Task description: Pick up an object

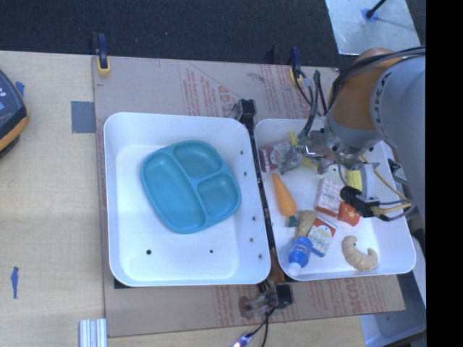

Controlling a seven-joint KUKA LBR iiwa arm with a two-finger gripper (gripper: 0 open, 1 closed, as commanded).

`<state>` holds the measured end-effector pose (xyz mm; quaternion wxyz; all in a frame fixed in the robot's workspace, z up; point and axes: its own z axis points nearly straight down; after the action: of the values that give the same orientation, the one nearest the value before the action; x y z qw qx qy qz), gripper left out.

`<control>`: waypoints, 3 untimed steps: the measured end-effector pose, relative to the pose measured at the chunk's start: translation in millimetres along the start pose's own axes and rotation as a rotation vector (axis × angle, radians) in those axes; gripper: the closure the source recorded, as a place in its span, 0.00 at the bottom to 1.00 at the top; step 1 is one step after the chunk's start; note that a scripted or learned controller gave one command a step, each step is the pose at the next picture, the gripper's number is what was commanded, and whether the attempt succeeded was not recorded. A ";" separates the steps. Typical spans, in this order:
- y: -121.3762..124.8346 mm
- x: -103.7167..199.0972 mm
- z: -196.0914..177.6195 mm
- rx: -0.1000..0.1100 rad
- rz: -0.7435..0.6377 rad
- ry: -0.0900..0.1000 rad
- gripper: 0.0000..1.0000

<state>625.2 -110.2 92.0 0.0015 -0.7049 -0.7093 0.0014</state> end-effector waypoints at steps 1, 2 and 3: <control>26.5 -57.9 3.3 0.024 0.004 0.016 0.00; -12.6 -10.9 -9.6 -0.002 0.001 -0.002 0.00; 31.2 -6.9 -32.7 -0.003 0.002 0.000 0.00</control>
<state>656.6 -116.9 124.6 0.0005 -0.7058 -0.7085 0.0005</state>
